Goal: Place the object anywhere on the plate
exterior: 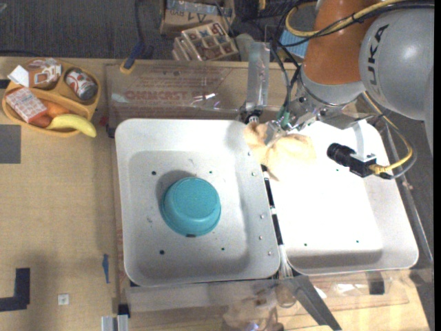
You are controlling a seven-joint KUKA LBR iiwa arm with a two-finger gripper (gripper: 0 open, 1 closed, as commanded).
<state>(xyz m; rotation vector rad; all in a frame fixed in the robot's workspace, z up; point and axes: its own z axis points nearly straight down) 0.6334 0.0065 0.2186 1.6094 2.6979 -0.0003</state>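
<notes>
A round teal plate (191,205) lies in the middle of the left bin (138,150). A pale cream, soft-looking object (289,150) rests at the far left corner of the right bin (344,219), partly over the divide between the two bins. My gripper (277,123) hangs right over the object's far edge, touching or almost touching it. The wrist hides the contact point, so a hold on the object is not visible.
The grey arm with its orange band (337,40) covers the far right of the bench. A black cable fitting (348,157) hangs over the right bin. A yellow tray of toy food (48,102) stands at the far left, outside the bins.
</notes>
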